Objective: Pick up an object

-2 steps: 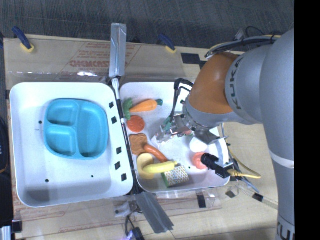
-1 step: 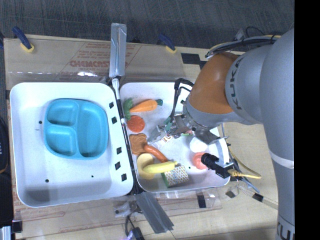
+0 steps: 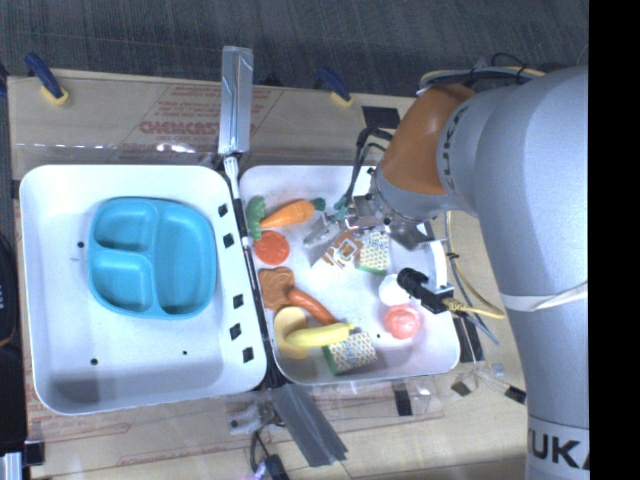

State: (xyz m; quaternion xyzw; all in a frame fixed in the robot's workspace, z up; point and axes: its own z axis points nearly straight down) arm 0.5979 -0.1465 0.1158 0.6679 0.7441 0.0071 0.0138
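A KUKA arm (image 3: 520, 228) reaches in from the right over two shallow white bins on a desk (image 3: 120, 118), poised above a crowded heap of toy food. At far left, the left bin (image 3: 50, 348) carries a blue divided tray (image 3: 152, 256), well apart from the action. Across the divider, the right bin (image 3: 300, 176) holds the candidates: a carrot (image 3: 290, 213) lying with its long axis roughly left to right near the top, a red tomato-like round (image 3: 271, 247) just below it, a brown piece (image 3: 276, 282), and a banana (image 3: 312, 336) lying flat along the lower rim beside a patterned block (image 3: 352, 352). Further right, small patterned boxes (image 3: 355, 251) sit directly under the wrist, with a pink ball (image 3: 402, 321) lower down. The hand (image 3: 350, 213) hangs over the bin's upper middle; whether it is spread or closed cannot be told, and nothing is seen held in it. The nearest things appear to be the boxes just below it and the carrot just to its left. Room is tight: the items touch or nearly touch, so a clean descent looks hard.
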